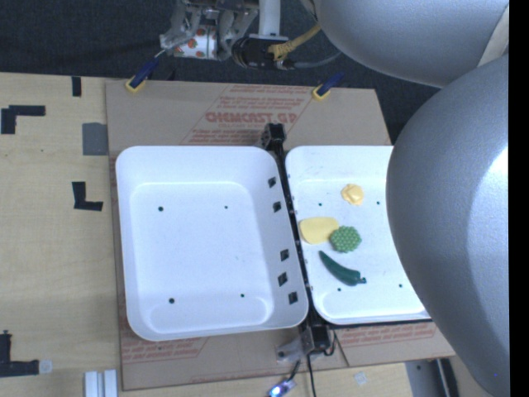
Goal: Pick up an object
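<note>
The right bin (331,304) holds four items clustered near its left wall: a dark green pepper-shaped piece (341,270), long axis running from upper left to lower right; a round green knobbly piece (345,239) touching a yellow oval (317,229); a small yellow lump (352,193) apart above. The pincer (201,41) hangs beyond the desk's far edge, a white orange-spotted object (198,46) at its tip; how wide it stands cannot be told.

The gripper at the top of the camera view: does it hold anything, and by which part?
The gripper has a small white object with orange spots between its fingers, high above the bench. Which part is pinched cannot be told.
</note>
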You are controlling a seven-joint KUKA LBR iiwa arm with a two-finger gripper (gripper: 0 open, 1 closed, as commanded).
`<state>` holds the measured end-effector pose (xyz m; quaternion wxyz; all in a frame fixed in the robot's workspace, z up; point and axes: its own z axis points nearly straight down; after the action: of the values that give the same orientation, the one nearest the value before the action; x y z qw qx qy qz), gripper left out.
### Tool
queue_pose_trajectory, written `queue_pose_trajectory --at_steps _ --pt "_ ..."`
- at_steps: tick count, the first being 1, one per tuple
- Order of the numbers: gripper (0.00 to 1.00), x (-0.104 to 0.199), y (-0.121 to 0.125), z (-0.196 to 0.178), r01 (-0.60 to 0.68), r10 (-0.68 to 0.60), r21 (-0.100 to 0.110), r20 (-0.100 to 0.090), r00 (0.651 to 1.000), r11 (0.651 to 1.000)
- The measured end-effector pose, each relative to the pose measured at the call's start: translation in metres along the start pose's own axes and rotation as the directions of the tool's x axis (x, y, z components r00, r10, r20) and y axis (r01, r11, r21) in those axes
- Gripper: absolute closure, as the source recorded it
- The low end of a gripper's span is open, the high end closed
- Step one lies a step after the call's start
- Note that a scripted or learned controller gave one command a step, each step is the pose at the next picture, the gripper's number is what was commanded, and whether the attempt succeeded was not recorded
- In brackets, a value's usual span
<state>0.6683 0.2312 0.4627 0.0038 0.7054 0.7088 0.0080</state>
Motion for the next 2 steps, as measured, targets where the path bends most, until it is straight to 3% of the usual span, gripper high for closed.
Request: queue_pose_trajectory --at_steps 1,2 --pt "1.00 0.001 -0.031 0.130 -0.004 0.004 0.031 0.011 1.000 1.000" --pt "1.00 -0.028 -0.006 0.220 -0.006 0.006 0.024 0.011 1.000 1.000"
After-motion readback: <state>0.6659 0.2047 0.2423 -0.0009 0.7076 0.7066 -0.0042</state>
